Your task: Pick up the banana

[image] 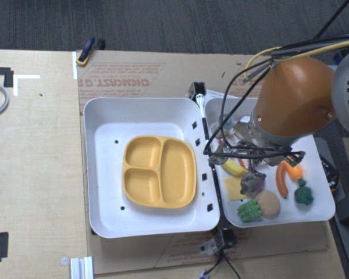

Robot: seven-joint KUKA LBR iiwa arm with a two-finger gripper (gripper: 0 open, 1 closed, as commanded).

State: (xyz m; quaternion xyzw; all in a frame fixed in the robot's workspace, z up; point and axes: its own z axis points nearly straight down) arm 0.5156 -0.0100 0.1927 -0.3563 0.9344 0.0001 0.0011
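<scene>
Nearest the camera, along the right bin's (323,211) front edge, lie a green leafy toy (249,210), a tan round piece (270,203) and a dark green broccoli-like toy (304,195). Just behind them my gripper (253,183) hangs over a pale yellow block (232,189), with an orange carrot (281,181) to its side. Whether my gripper is spread or closed I cannot tell, nor whether it grips anything. Further back, the banana (233,167) lies in the bin beside my gripper, near the divider. Across it, the left bin (99,156) holds a yellow divided plate (160,171).
</scene>
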